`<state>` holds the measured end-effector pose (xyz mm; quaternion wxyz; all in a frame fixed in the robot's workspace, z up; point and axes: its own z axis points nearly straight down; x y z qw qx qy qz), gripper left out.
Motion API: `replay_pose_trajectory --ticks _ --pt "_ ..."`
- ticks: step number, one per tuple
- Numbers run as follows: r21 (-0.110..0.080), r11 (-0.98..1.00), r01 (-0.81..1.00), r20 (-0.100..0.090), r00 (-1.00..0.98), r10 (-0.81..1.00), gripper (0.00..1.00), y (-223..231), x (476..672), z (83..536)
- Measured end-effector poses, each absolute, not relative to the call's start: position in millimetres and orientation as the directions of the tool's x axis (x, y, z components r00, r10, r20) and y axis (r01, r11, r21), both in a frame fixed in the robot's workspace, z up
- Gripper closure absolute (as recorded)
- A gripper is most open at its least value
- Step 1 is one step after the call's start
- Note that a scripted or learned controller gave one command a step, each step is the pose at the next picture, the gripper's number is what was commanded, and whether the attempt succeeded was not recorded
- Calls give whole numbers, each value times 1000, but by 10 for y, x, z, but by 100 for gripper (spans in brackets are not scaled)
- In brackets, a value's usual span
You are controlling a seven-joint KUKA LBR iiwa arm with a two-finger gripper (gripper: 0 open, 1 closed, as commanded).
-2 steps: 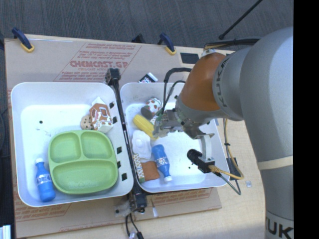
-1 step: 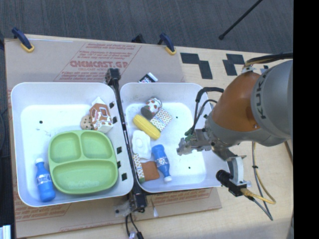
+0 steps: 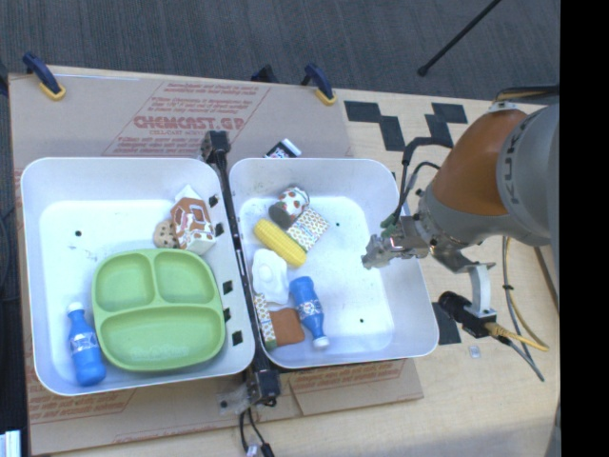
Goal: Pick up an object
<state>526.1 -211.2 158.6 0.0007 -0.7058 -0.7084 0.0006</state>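
A single fixed camera looks down at a slant from above the bench, far enough to take in both white bins, side by side, with the arm entering from the right.

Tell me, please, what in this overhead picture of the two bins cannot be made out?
- Gripper, camera view: too small and blurred against the right bin wall to tell whether it is open or shut.
- Brown item in the right bin: partly covered by the blue bottle; its identity is unclear.
- Arm: cut off at the right edge.
- Patterned packets by the green plate: print too small to read.
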Motion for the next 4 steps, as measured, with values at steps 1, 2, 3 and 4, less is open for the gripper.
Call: replay_pose_trajectory --ticks 1,2,3,4 --pt "-2 4 1000 1 -4 1000 100 -2112 4765 2064" --pt "-1 5 1000 0 -5 1000 100 -2113 4766 2081" --pt "-1 4 1000 0 -4 1000 100 -2113 4765 2076" --pt "-1 4 1000 -1 -4 1000 100 -2115 4767 2101"
